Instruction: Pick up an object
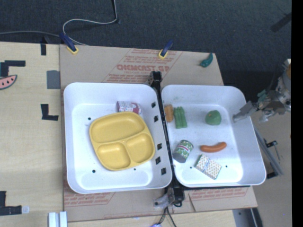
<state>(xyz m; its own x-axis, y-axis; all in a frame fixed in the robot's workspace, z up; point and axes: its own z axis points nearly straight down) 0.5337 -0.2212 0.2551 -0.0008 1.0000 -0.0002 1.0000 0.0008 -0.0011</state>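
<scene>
End effector: sitting at the right edge of the camera view (246, 111), just outside the right bin's rim; whether it is open or closed I cannot tell, and nothing is showing in its grip.
Arm: reaching in from the right, with the grey metal parts of its wrist hanging above the worktop (28, 141) beside the bin.
Right bin (236, 94): holding the candidate things, all lying loose and well apart from the end effector.
Green ball (213, 117): lying nearest the end effector, near the bin's right wall, with free space round it.
Sausage (213, 147): lying on its side below the ball, slightly curved.
Packet (208, 166): lying flat towards the near rim, patterned and thin.
Can (182, 151): tilting on its side close to the divider.
Green block (180, 117): lying next to a small orange piece (168, 113) by the divider.
Left bin (75, 126): carrying a yellow tray (122, 140), with a small can (128, 107) touching its far edge.
Step in hand: judging by the pose, the approach is not yet begun.
Doing it well: the ball looks like the easiest target, being closest and uncrowded; coming straight down over its middle should be helping, since a round thing may be rolling away from an off-centre pinch. The flat packet looks hardest to get under.
</scene>
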